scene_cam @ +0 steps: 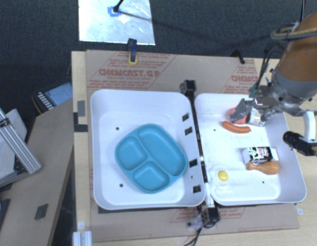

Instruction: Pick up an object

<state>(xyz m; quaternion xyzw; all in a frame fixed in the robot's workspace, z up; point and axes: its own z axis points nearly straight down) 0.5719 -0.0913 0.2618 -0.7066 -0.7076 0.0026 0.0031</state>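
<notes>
Worktop [122, 68] has two white bins. Left bin [104, 106] has a blue divided plate [150, 158], right bin [286, 188] has the small stuff. Arm [301, 60] is low over the right bin's far side, hand [249, 111] just above an orange sausage [236, 128], w/ something reddish right by it. Can't tell if the hand is spread or pinched, too blurry. Imo nothing's lifted yet, the grab's still to do. Also a drumstick-looking thing [265, 167], black-and-white carton [258, 153], fried egg [222, 177].
</notes>
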